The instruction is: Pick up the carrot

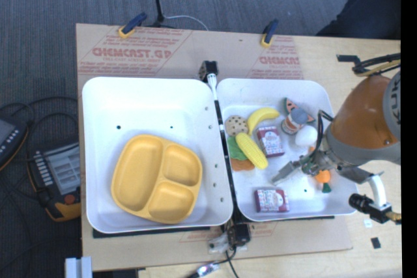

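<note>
the right bin point(313, 89) is crowded along its left wall and far side: a yellow corn cob point(251, 151) lies slantwise over a green leafy piece point(233, 148) and an orange slice point(243, 165), with a speckled cookie point(235, 124) and a curved yellow banana point(262, 118) just beyond them toward the far edge of the bench. a dark red packet point(271, 142) sits beside the corn, a second red packet point(271, 200) lies near the bin's near wall, and a white egg point(305, 136) rests next to a small grey-and-brown toy point(296, 115) near the far right corner. the carrot point(324, 178), small, orange with a green tip, lies toward the right side of this bin, close under the arm's wrist. the gripper point(296, 168) has its grey metal fingers point(284, 172) pointing left and down to the bin floor just beside the carrot; whether they are open or closed cannot be told, and nothing can be made out between them. the nearest clutter is the egg, just beyond the fingers toward the far edge. the left bin point(130, 91) holds a glossy yellow plastic tray point(156, 177) with three rounded compartments, set toward its near right corner. both bins are smooth white shallow trays on a brown board.
</note>
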You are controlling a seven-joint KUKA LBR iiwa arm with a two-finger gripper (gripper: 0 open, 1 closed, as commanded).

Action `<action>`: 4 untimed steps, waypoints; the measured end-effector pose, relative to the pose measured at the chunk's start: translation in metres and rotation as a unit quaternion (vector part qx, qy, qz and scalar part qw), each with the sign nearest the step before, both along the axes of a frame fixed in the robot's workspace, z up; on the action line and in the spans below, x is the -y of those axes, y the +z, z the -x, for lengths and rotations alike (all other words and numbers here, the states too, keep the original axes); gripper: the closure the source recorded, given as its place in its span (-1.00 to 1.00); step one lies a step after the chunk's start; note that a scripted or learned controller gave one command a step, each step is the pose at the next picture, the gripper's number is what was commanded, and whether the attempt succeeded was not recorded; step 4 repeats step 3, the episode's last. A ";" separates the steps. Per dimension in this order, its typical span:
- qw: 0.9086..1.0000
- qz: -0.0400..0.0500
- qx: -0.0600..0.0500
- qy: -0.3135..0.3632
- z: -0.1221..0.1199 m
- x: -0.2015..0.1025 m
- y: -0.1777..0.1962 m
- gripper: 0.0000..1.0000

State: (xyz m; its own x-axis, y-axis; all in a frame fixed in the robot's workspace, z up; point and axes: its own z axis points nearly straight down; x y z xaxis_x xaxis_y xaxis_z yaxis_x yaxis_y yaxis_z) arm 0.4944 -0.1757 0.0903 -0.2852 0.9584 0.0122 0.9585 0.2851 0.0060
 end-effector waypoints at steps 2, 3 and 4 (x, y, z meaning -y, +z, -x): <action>0.978 0.011 0.015 0.207 0.000 0.003 0.012 1.00; 1.000 0.008 0.001 0.025 0.009 -0.042 0.104 1.00; 1.000 0.008 0.001 0.025 0.009 -0.042 0.104 1.00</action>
